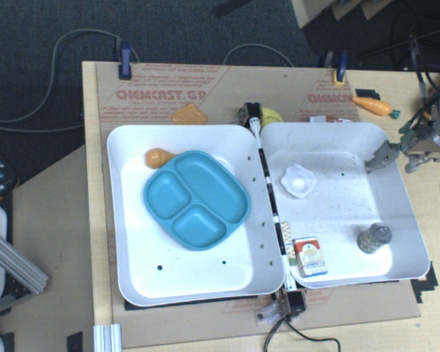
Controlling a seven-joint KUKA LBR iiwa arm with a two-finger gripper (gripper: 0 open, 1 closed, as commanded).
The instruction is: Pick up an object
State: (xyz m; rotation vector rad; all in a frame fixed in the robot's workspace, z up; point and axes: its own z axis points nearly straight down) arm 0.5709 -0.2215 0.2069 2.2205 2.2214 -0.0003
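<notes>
One gripper at right bin's rim, grip unclear; white cup well apart.

The divided plate lies in the left bin, far left of the gripper. In the right bin, the cup sits left of the fingers, the small jar and carton in front.

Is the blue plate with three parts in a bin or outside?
In: the blue plate lies flat inside the left bin.
</notes>
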